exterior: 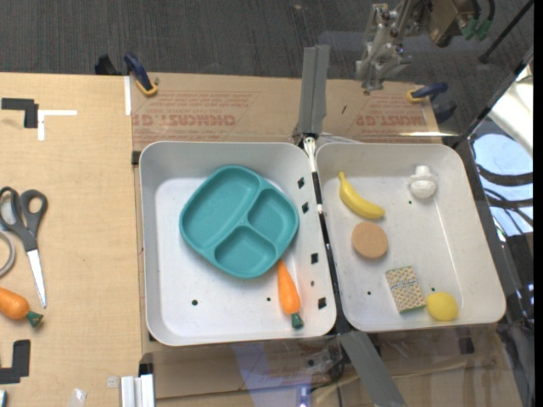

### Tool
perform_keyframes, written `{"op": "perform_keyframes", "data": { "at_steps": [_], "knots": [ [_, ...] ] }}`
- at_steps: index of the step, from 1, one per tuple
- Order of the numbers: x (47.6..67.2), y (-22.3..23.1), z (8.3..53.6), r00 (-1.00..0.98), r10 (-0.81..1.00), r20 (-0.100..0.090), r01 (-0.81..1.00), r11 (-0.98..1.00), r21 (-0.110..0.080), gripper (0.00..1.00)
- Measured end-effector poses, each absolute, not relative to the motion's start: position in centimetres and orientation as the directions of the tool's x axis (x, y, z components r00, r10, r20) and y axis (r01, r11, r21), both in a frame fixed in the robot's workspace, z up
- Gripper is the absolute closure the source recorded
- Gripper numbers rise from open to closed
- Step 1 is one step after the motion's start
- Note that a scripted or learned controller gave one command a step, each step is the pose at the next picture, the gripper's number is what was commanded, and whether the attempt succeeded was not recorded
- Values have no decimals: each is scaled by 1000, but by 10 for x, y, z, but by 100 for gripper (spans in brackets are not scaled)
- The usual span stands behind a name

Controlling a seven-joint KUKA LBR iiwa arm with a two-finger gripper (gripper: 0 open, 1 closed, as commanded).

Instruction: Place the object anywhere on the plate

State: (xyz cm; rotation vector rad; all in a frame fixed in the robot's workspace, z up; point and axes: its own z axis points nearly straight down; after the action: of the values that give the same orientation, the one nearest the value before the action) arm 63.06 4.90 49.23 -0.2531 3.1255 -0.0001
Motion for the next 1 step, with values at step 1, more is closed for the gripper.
{"op": "perform_keyframes", "data": {
  "at_steps": [1],
  "knots": [
    [597,-53,433,-934,-356,-2,-356,934,-1,100]
  ]
}}
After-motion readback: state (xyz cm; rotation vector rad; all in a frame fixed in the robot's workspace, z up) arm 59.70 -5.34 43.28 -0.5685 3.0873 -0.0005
